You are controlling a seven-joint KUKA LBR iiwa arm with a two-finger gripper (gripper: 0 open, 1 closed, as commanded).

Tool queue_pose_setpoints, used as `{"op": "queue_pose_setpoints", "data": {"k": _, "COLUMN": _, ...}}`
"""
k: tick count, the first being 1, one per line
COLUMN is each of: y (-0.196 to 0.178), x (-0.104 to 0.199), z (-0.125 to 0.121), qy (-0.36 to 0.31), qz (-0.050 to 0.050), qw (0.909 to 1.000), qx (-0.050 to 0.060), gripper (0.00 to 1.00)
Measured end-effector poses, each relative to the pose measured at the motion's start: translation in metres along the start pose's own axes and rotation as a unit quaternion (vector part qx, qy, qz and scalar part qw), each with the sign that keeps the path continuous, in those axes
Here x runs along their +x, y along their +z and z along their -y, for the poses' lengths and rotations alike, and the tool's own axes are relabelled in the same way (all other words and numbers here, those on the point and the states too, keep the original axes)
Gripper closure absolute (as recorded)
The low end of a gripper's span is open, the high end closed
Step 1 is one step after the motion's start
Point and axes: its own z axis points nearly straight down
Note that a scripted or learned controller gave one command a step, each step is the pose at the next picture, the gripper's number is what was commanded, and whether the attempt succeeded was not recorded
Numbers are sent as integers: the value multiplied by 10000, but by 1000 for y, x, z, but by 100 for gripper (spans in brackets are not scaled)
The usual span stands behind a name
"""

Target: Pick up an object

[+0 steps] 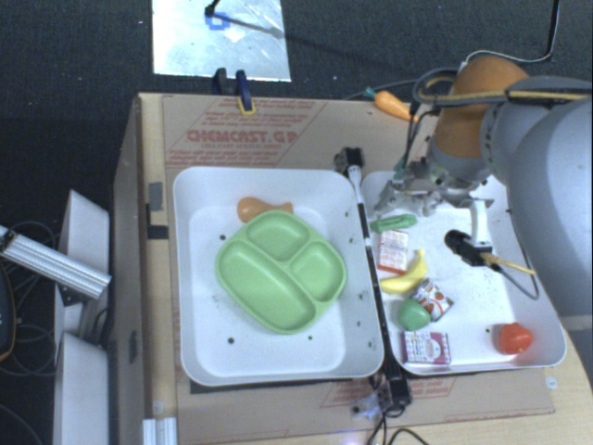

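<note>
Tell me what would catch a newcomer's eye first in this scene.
The big green divided plate dominates the left bin, with an orange toy peeking out behind it. The right bin is scattered with small things, a yellow banana and a red tomato among them. The grey arm looms over its far end.

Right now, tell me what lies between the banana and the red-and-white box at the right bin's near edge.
In the camera view, between the banana and the box lie a green ball and a small red-and-white packet.

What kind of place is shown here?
Probably a robotics lab bench: a grey arm with an orange band reaches over two shallow white plastic bins holding toy food, like a yellow plastic banana.
</note>
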Motion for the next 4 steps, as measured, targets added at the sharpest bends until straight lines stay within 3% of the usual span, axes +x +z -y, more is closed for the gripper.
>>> {"op": "queue_pose_setpoints", "data": {"k": 1, "y": 0, "x": -10, "z": 0, "qy": 11, "qz": 4, "qw": 10000, "qx": -8, "gripper": 0}}
{"op": "queue_pose_setpoints", "data": {"k": 4, "y": 0, "x": 2, "z": 0, "qy": 1, "qz": 1, "qw": 10000, "qx": 0, "gripper": 0}}
